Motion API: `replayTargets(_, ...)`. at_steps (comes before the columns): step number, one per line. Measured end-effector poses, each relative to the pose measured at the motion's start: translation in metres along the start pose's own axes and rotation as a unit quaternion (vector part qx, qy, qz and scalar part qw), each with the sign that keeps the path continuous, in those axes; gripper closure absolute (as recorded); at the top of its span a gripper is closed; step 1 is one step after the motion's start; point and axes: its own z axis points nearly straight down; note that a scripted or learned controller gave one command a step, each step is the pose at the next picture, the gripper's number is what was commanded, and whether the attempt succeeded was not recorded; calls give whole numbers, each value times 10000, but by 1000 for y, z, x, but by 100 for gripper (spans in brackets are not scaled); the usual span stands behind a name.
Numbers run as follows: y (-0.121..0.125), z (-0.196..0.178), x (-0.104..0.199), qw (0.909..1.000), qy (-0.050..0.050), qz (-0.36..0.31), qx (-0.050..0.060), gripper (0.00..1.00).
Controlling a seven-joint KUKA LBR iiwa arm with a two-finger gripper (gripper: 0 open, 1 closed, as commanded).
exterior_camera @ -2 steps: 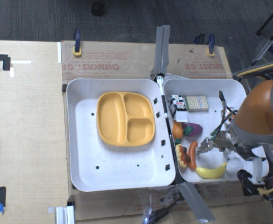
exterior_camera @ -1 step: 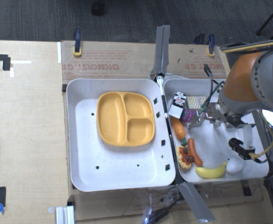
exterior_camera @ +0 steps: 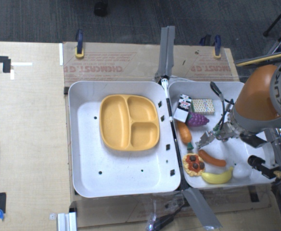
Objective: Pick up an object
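While empty, gripper (exterior_camera: 204, 141) above sausage (exterior_camera: 212, 159)

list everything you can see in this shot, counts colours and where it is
left bin: 1, white, centre of the bench
right bin: 1, white, beside the left bin
divided plate: 1, yellow, three compartments, in the left bin
grapes: 1 bunch, purple, upper part of the right bin
sponge-like block: 1, pale speckled, just above the grapes
small box: 1, black and white, right bin by the divider
carrot: 1, orange, right bin near its left wall
sausage: 1, red-orange, lower right bin
banana: 1, yellow, right bin's bottom edge
pizza slice: 1, red-topped, left of the banana
clamps: 2, blue, top of the cardboard
arm: 1, grey and orange, over the right bin
gripper: 1, metal, above the sausage
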Motion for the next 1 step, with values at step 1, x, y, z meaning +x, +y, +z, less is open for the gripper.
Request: replayTargets(1, -13, 0, 26, 9987, 3, 510, 4, 0)
